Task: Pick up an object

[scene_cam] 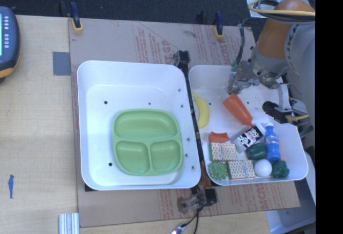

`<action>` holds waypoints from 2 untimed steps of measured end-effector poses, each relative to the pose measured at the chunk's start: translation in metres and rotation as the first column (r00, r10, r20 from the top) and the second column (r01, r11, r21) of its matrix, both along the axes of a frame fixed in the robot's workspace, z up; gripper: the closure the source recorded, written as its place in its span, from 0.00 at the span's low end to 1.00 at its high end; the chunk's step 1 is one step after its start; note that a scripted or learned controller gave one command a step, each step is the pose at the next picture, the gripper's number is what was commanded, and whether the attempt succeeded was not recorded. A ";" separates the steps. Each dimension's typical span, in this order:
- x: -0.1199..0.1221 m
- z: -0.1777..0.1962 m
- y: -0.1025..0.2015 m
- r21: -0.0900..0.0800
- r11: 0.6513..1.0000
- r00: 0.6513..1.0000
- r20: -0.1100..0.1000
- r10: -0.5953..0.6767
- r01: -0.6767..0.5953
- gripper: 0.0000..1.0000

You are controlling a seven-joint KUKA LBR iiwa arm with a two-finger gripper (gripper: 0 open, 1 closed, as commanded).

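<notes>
The orange carrot [238, 109] lies in the right bin [211, 75]. The gripper [235, 86] hangs at its eleven o'clock; its opening cannot be told. A banana [202, 111] sits at nine, a blue bottle [271, 143] at four.

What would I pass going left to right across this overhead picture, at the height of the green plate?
Green three-compartment plastic plate in the left white bin → yellow banana → orange carrot-shaped toy → blue plastic bottle, all three in the right white bin.
</notes>
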State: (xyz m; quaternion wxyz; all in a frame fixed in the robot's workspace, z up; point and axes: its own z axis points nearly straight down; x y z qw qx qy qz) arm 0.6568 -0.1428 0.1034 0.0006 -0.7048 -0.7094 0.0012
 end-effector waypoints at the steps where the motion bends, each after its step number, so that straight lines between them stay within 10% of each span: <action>1: -0.091 -0.013 -0.019 0.002 1.000 1.000 -0.009 -0.006 0.006 1.00; 2: -0.087 -0.012 -0.018 0.000 1.000 1.000 -0.001 -0.003 0.003 0.00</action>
